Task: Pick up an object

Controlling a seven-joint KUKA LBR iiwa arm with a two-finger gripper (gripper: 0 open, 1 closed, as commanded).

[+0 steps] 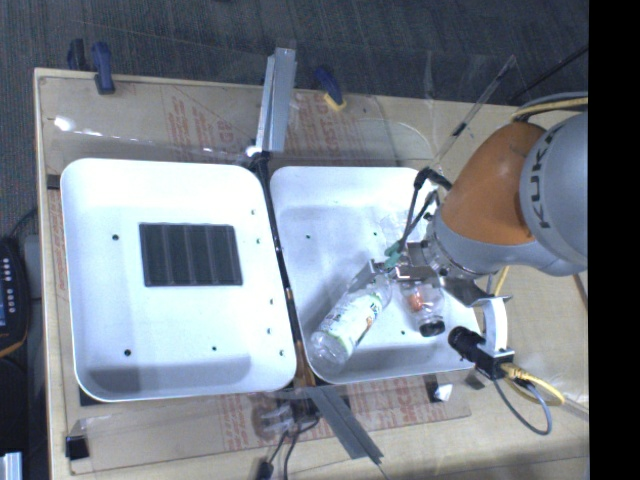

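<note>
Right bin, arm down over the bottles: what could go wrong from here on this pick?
The clear plastic bottle lies tilted, its neck against the small bottle under the end effector. A grasp there may catch both or nudge one aside. Clear plastic could slip from a partial grip. The wrist sits close to the right bin wall, so contact is possible.

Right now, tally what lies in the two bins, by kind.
Clear plastic bottle with a green and white label, right bin: 1
Small clear bottle with an orange label, right bin: 1
Dark ribbed panel, left bin: 1
Total: 3
</note>
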